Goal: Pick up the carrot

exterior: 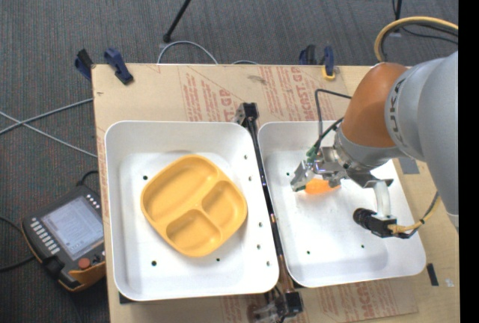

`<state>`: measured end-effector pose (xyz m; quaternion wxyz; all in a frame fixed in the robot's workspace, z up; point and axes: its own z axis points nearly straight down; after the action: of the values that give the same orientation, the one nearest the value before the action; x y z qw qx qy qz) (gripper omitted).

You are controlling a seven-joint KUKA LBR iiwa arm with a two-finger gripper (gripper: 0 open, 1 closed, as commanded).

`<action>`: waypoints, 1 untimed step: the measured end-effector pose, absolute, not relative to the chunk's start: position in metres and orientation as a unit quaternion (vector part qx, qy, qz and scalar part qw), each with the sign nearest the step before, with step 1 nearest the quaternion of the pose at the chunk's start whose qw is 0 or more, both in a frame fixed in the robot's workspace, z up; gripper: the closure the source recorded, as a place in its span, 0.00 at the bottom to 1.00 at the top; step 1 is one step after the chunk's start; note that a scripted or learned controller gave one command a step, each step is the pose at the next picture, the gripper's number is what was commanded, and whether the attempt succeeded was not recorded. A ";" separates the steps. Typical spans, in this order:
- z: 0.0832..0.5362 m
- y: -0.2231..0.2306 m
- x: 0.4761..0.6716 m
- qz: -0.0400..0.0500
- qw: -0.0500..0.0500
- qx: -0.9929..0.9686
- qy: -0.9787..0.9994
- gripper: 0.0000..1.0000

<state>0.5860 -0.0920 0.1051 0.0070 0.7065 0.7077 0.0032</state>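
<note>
While the arm (404, 116) reaches in from the right over the right bin (340, 258), its tool (313, 178) sits low, touching the carrot (320, 188); grip state cannot be told. Left bin (127, 254) holds a yellow divided plate (194, 204). Both bins rest on the tabletop (187, 86).

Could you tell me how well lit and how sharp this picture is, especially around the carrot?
Camera view: soft, even light, with faint shadows under the yellow plate in the left bin and no strong glare; the white bins are bright but keep detail. The carrot in the right bin is small and slightly soft, partly covered by the hand.
</note>
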 end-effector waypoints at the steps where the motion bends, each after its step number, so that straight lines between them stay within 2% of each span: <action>1: 0.103 -0.092 0.585 0.002 0.006 0.707 0.708 0.00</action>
<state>0.5849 -0.0919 0.1032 0.0055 0.7067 0.7075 0.0021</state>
